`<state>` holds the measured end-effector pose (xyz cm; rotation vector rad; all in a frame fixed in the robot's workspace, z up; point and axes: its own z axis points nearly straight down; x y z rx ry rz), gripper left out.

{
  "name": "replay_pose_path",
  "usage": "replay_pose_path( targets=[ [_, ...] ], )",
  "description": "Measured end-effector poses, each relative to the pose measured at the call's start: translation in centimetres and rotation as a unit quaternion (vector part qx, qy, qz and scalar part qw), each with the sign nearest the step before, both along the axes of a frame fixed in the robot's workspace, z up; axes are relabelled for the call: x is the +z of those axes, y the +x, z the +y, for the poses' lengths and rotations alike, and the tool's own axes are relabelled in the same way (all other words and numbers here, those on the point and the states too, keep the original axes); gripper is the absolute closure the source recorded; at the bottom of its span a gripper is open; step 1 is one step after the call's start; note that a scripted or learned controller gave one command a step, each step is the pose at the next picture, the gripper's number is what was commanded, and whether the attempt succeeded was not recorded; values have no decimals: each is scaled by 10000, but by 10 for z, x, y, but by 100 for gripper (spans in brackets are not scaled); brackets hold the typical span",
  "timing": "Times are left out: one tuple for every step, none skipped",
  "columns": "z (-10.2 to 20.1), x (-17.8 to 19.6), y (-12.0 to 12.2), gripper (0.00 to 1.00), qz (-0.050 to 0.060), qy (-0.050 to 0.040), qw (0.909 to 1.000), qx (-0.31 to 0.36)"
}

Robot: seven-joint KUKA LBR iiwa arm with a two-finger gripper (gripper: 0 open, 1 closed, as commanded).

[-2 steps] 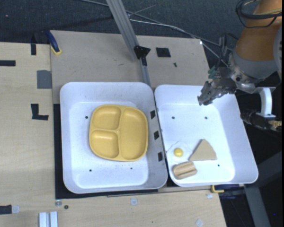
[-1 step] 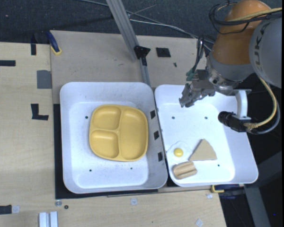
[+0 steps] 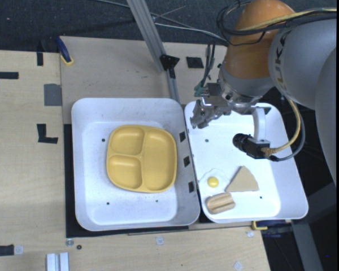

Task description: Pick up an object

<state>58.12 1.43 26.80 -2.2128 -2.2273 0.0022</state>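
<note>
Tan and wedge-shaped, a flat triangular piece [image 3: 243, 180] lies in the right bin [image 3: 282, 205], below the claw [image 3: 202, 117] and a little to its right in the picture, well apart from it. Just to the wedge's left sits a white fried egg [image 3: 213, 180] with a round yellow yolk, almost straight below the claw. Below the egg, nearest the bin's lower rim, rests a short light-brown bread roll [image 3: 219, 202], lying on its side and angled slightly; it is close to the wedge's lower left corner, though contact cannot be made out.

The claw hangs over the upper left corner of the right bin, close to the rim that this bin shares with its neighbour. Whether its fingers are spread or closed cannot be told from this angle, and nothing is seen between them. A black cylindrical part [image 3: 250, 144] with a cable juts out below and to the right of the claw, above the wedge.

Between the claw and the three pieces the white floor of the bin is bare. To the claw's left and lower, the left bin [image 3: 87, 151] holds a yellow divided plate [image 3: 142, 157] with three compartments, near its middle, with white floor around it on every side. Both bins rest on the pale wooden bench [image 3: 22, 168].
</note>
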Motion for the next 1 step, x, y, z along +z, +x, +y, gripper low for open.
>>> replay_pose_path(
  targets=[
    [54,-5,6,100,-5,-3,10000,-3]
  ],
)
